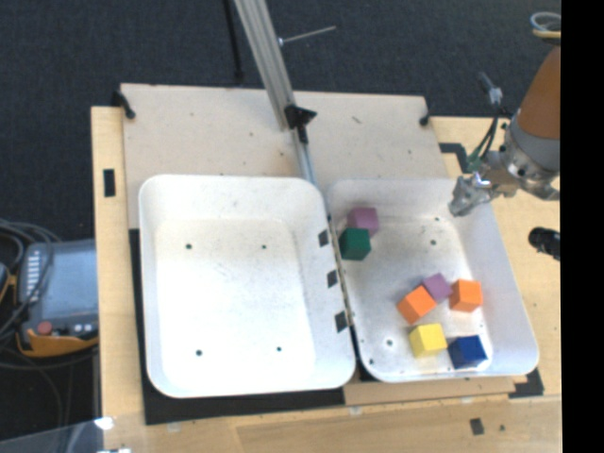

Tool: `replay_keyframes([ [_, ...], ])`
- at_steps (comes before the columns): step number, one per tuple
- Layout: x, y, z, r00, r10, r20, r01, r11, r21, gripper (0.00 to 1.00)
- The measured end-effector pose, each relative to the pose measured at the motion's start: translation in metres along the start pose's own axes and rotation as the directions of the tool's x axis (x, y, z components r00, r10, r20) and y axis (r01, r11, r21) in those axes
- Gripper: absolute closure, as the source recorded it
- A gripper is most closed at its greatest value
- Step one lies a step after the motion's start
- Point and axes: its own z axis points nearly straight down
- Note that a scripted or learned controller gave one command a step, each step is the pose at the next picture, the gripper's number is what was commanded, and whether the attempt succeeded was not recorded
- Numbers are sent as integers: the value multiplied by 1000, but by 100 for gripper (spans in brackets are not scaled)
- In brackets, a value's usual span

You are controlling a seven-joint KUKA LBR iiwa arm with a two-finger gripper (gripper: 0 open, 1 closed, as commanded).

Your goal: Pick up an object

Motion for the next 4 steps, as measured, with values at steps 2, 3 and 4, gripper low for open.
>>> replay_keyframes([
  [2, 5, 7, -78, 1000, -3, -1, 3, 1000, 4, 100],
  [3, 63, 11, -79, 1000, -2, -4, 2, 1000, 7, 100],
  [4, 117, 23, -66, 1000, -2, -4, 3, 1000, 9, 100],
])
